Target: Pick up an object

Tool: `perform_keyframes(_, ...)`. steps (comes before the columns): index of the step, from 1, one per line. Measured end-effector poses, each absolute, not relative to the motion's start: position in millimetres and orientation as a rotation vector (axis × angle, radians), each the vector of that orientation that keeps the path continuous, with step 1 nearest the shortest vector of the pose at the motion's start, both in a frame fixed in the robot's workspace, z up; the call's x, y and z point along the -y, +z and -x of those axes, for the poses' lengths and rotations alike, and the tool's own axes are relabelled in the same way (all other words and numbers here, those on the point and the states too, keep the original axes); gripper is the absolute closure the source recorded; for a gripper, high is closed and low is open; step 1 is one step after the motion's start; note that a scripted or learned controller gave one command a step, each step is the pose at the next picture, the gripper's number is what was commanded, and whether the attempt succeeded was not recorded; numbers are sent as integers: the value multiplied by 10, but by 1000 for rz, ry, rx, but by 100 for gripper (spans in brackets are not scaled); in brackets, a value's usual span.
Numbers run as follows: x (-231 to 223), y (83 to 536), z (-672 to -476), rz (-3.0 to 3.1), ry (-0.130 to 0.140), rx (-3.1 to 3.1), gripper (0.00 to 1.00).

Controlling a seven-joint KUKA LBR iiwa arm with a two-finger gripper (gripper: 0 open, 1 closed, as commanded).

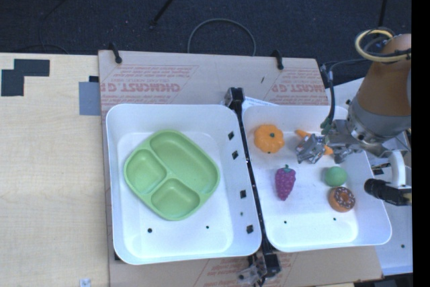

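Note:
My gripper (311, 149) is low over the right bin (316, 238), in its upper middle part. An orange carrot-like piece (304, 134) lies right at the gripper, with one end poking out on its upper left and another bit on its right; the rest is hidden under the gripper. An orange pumpkin (269, 138) sits to the gripper's left. A purple bunch of grapes (285, 182) lies below and left of it. A green ball (335, 176) and a brown donut (342, 199) lie below and right of it.
The left bin (134, 238) holds a light green divided plate (171, 173). A black divider with clips (245, 171) runs between the two bins. The arm (383, 97) reaches in from the right, over the right bin's far corner.

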State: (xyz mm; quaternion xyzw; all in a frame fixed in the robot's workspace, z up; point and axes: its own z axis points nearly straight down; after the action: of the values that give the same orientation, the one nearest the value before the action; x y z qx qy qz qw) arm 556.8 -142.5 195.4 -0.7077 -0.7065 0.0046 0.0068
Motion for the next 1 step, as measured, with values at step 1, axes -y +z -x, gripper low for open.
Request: perform_keyframes(1,1427,2021,-5597,2219,3,2219,0)
